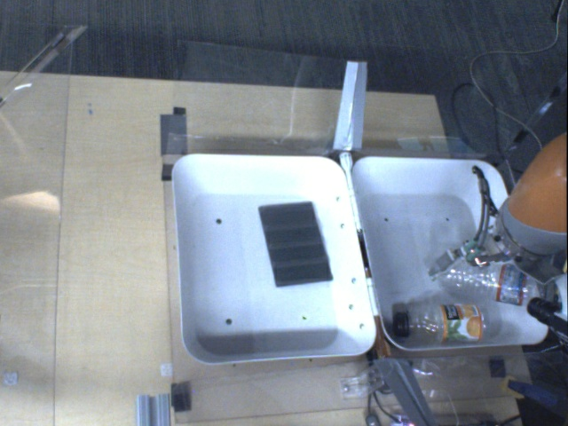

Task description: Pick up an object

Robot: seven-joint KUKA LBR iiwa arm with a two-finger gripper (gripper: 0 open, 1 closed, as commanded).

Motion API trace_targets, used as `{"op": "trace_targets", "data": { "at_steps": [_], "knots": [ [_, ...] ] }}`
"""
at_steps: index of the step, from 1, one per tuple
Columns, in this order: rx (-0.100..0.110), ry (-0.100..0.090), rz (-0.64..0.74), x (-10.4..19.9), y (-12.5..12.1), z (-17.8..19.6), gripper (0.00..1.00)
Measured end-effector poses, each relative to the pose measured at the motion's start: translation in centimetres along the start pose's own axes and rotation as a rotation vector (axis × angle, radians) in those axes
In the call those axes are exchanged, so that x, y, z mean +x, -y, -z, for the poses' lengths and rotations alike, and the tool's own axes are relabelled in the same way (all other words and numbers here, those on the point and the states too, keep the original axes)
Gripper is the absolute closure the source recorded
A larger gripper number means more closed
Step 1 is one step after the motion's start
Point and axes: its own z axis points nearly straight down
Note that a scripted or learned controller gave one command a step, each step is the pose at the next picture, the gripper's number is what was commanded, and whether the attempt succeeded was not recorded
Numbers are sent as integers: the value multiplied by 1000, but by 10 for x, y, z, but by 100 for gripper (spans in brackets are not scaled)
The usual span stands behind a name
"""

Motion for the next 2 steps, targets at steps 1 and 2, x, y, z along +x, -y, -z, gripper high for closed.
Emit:
{"op": "trace_targets", "data": {
  "at_steps": [1,2],
  "knots": [
    [-24,12,83,61,-81,-4,0],
    [-17,11,10,63,-108,-7,0]
  ]
}}
